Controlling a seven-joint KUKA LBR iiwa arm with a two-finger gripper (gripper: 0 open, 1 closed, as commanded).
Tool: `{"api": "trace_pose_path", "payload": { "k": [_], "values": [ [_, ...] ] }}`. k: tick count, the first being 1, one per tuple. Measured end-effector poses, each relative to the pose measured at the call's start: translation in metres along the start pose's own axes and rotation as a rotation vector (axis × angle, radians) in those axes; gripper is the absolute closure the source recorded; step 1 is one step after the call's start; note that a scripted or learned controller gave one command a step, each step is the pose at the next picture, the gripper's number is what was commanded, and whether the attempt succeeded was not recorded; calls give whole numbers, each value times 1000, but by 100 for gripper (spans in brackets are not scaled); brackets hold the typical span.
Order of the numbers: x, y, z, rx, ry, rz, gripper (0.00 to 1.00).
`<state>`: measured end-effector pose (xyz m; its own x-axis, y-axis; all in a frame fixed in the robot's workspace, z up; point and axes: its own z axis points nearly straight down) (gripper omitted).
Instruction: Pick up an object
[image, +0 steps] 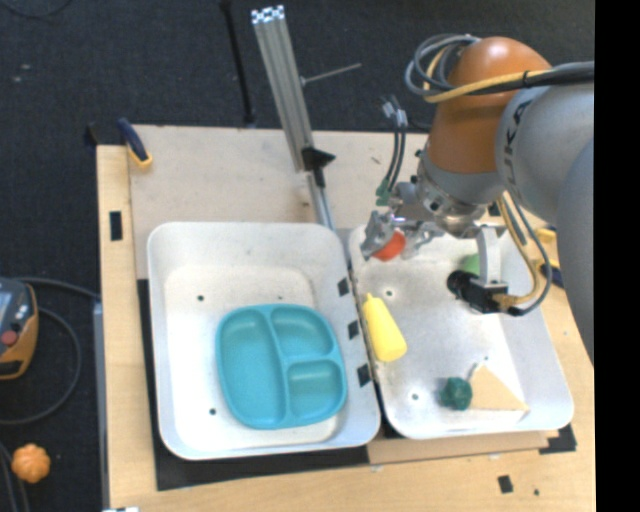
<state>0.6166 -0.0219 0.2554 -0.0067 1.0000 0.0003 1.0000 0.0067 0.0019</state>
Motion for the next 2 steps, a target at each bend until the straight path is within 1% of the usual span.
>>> {"api": "trace_pose_path", "payload": {
  "k": [1,2],
  "values": [
    [52,-9,13,2,0,0,100],
    [105,-7,23,3,0,0,100]
  ]
}}
